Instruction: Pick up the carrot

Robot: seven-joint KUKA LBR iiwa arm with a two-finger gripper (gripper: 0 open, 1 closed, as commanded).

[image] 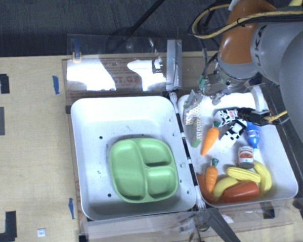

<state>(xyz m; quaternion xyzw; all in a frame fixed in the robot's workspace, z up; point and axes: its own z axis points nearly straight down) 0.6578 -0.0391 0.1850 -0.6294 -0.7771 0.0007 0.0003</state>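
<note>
Overhead view of two white bins side by side. The left bin [85, 116] holds a green divided plate [143, 169].

My gripper [209, 90] hangs over the back of the right bin [289, 179], on a grey arm with an orange band. I cannot tell from here whether it is spread or closed.

The carrot [210, 140] lies in the right bin near its left wall, just in front of me. It is tilted, with the thick end toward the back right and the tip toward the front left. A black-and-white toy cow [232, 125] sits just beside the thick end. A second carrot [210, 177] lies nearer the front, crowded against a yellow banana [244, 175] and something red [241, 190].

I judge the nearer, freer carrot the better target. I should come straight down over its middle, turned so I close across its width rather than along it. The grip should favour the thicker half, since the taper may slip. I should also stay clear of the cow on one side and the bin wall on the other.
</note>
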